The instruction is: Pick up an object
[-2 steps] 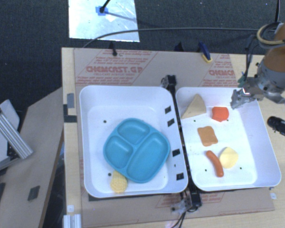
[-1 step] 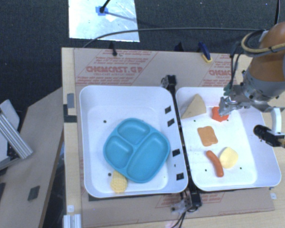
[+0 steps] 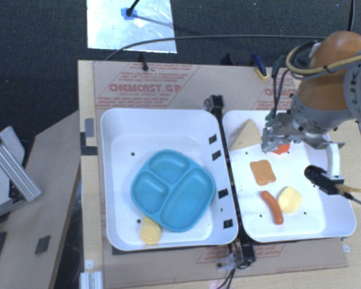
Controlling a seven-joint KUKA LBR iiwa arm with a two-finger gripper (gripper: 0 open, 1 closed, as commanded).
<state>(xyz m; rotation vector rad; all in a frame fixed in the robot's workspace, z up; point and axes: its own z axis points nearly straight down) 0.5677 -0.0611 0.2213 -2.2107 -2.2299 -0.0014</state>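
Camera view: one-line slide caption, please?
Claw hovers over an orange piece in the right bin; blue tray sits left.

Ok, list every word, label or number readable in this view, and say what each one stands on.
"CHEMCAST GP", red print, on the brown protective sheet under the two shallow white bins, above the left white bin.
Smaller red print below that line: too blurred to read.
More red print on the same sheet near the two-finger gripper: partly covered, unreadable.
Nothing legible on the blue divided plate or the food pieces.
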